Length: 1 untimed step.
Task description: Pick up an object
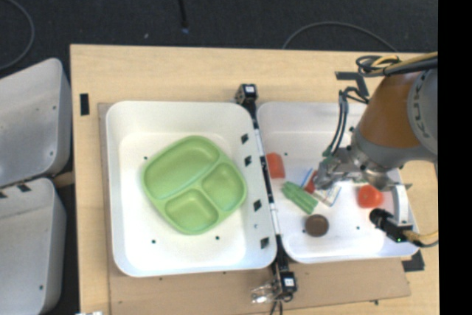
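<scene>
**Jaws low in the right bin, green block just to their left**

I see the jaws (330, 181) down among the clutter; whether they are open or closed I cannot tell. The green block (299, 197) lies just left and below them, its long axis running diagonally toward the brown ball (317, 225).

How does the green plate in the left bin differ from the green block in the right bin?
The green plate is broad, with three compartments; the green block is small and long, a plain bar. The plate is a pale yellowish green, the block a deeper green. The plate lies apart from the arm, while the block lies just beside the gripper, among other small things. Both lie flat on a white bin floor.
</scene>
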Tool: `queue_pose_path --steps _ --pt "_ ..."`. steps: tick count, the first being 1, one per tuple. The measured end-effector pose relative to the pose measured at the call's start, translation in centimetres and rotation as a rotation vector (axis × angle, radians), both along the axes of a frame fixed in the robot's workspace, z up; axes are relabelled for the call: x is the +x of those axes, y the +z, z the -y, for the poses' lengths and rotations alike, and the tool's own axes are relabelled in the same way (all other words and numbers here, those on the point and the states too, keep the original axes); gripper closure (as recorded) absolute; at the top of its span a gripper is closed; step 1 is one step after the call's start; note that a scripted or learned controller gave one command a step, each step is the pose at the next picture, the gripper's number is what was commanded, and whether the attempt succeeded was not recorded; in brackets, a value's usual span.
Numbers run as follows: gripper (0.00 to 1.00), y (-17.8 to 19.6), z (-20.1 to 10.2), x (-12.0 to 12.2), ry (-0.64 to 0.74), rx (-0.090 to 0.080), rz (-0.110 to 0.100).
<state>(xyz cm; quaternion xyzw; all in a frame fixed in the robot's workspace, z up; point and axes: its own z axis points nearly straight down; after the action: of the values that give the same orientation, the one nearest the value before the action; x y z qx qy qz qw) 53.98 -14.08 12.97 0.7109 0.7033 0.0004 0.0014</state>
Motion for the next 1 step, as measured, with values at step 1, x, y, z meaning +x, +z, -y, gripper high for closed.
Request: queue_pose_path --steps 1 --pt "1.0 5.55 -0.62 -0.53 0.014 0.0 0.002"
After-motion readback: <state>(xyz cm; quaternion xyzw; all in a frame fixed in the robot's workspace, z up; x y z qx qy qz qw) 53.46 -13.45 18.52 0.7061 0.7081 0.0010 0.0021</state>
